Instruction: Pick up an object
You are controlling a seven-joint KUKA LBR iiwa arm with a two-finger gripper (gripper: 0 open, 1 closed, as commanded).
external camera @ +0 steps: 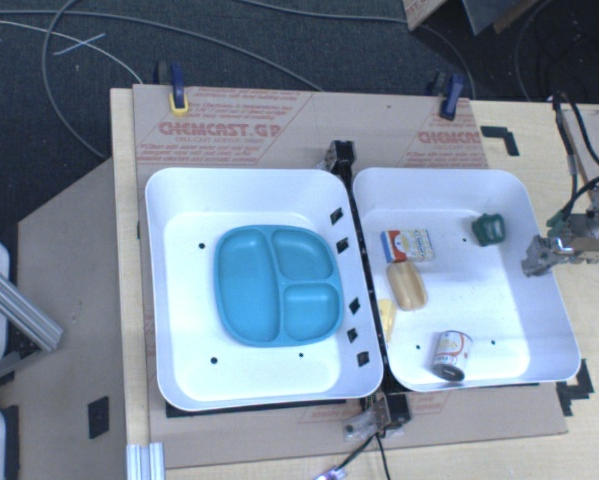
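Two shallow white bins sit side by side on my bench, the left bin point(169, 268) and the right bin point(539, 308), with a dark divider between them.

Nearest the camera, at the front of the right bin, a small can point(450, 354) lies on its side, silver with a white and red label, its dark end toward the front rim. Just behind it and to the left, a tan oblong item point(407, 286) lies lengthwise, and a thin yellow piece point(386, 316) rests against the bin's left wall. Touching the tan item's far end is a small white carton point(408, 245) with red and blue print, lying flat. Farther back and to the right, a dark green object point(489, 230) sits apart from the rest.

A blue compartment plate point(279, 285) lies flat in the middle of the left bin.

My gripper point(551, 249) hangs at the right rim of the right bin, near the green object and not touching it. Nothing is visible between its fingers. Cables trail up from it along the right side.
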